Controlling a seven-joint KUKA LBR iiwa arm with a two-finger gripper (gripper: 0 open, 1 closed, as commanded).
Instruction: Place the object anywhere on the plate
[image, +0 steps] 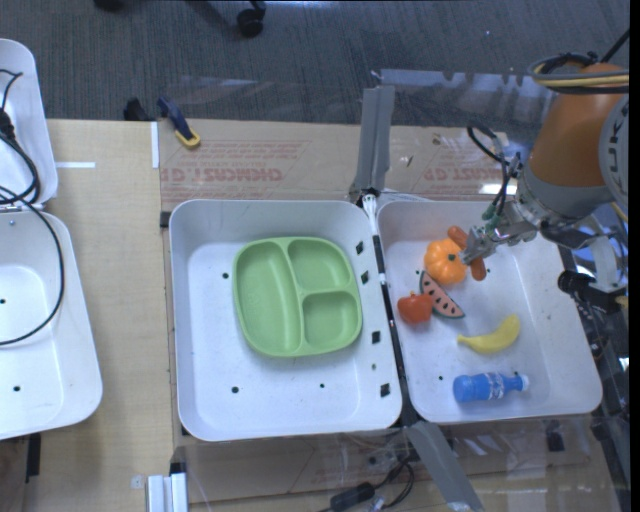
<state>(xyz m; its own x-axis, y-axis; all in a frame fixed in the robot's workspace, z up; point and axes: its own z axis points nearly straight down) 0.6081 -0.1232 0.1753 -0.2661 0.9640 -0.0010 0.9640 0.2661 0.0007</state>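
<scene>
A green divided plate (297, 296) lies in the left white bin (200, 400). In the right bin (560, 400) an orange pumpkin-like toy (443, 260) sits next to a reddish-orange stick-shaped toy (468, 252). My gripper (480, 243) reaches down from the right, right over that stick-shaped toy and at the pumpkin's right side. The gripper's body hides part of the toy beneath it. Nothing is visibly lifted off the bin floor.
The right bin also holds a watermelon slice (443, 298), a red toy (414, 307), a yellow banana (490, 336) and a blue bottle (487, 386). A raised divider (378, 260) separates the two bins. Cables hang near the arm's wrist (495, 150).
</scene>
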